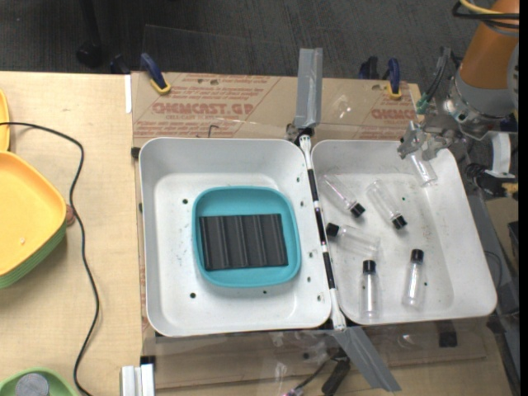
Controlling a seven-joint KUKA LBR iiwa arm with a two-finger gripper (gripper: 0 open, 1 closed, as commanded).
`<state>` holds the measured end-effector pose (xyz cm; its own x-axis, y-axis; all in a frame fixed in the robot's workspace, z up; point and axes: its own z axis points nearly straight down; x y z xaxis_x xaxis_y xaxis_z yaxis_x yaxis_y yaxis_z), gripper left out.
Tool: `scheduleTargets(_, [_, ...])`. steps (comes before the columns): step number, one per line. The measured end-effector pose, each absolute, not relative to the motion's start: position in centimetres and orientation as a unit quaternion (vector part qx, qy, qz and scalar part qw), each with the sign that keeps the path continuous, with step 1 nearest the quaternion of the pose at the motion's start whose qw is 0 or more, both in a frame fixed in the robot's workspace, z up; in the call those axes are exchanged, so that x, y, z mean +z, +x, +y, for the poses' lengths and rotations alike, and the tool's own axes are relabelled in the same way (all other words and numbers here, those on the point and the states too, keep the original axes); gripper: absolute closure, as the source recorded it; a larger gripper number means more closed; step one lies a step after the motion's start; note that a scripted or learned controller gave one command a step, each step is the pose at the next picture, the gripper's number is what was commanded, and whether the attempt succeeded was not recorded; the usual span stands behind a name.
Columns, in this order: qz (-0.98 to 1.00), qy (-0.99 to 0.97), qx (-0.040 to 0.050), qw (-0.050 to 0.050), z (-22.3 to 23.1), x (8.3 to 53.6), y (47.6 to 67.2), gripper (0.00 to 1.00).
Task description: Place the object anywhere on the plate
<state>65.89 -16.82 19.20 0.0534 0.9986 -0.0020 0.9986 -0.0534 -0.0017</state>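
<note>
A teal plate [245, 238] with a dark ridged centre lies in the left white bin [165, 221]. Several clear vials with black caps lie loose in the right bin [462, 246], among them one [345, 198] near the divider and one [412, 277] near the front. My gripper [421, 149] hangs over the far right corner of the right bin, well away from the plate. A clear vial [424, 171] sticks out below its fingertips, and the fingers are shut on it.
A grey post [308, 89] stands behind the seam between the bins, in front of a cardboard backing. A yellow dish [25, 213] and a black cable [82, 246] lie on the wooden bench to the left. Clamps hold the backing's top edge.
</note>
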Motion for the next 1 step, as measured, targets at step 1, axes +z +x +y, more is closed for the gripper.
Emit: scheduleTargets(1, [0.688,0.726,-0.0012,0.000,-16.82,19.22,65.90,0.00])
